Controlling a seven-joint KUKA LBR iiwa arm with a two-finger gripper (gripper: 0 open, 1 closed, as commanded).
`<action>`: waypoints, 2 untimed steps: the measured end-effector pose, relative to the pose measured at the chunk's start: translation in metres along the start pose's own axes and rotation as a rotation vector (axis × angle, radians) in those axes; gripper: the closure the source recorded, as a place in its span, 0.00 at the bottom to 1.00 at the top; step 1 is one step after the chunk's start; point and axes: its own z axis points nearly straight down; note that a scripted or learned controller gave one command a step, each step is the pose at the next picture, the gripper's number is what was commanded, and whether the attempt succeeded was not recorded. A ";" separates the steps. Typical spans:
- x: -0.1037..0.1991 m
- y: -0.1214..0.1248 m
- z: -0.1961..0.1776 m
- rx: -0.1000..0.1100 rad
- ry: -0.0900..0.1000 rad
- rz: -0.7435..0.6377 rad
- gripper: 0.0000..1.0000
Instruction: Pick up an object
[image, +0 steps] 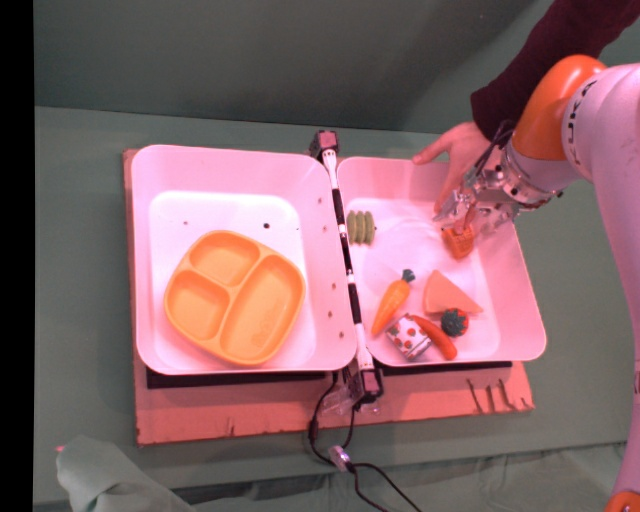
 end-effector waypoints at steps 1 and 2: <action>0.003 0.004 0.020 -0.014 0.001 -0.004 0.00; -0.001 0.005 0.007 -0.020 -0.005 0.001 1.00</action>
